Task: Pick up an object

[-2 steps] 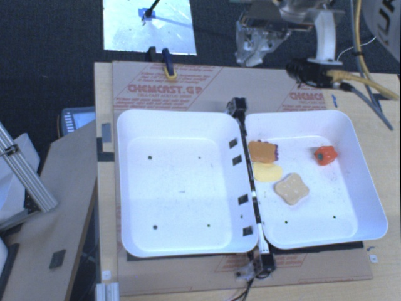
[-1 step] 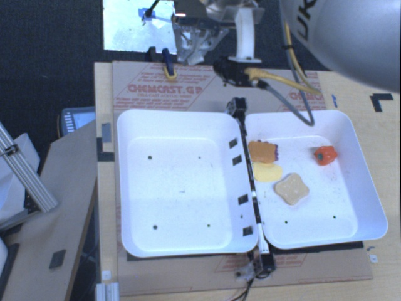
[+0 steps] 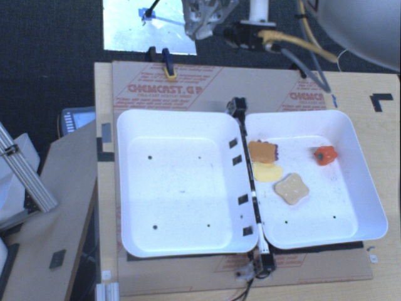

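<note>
A cluster of toy food sits in the right bin, waiting to be picked: nearest the camera a tan slice of toast lies flat, just beside a pale yellow disc, which in turn touches or slightly tucks under an orange waffle-like piece pressed up near the dividing wall. A red-orange pepper rests well apart from the three, toward the bin's far right, which in all likelihood makes it the easiest target for a clean grab; the crowded trio and the wall close by could hamper a descent there. The left bin lies alongside, joined by black clips along the seam. Beyond the bins stretches a protective sheet printed CHEMCAST with a yellow clamp. Farthest off, the gripper hangs high above the bench's back edge, nothing between its fingers; whether they are apart or together cannot be told.
</note>
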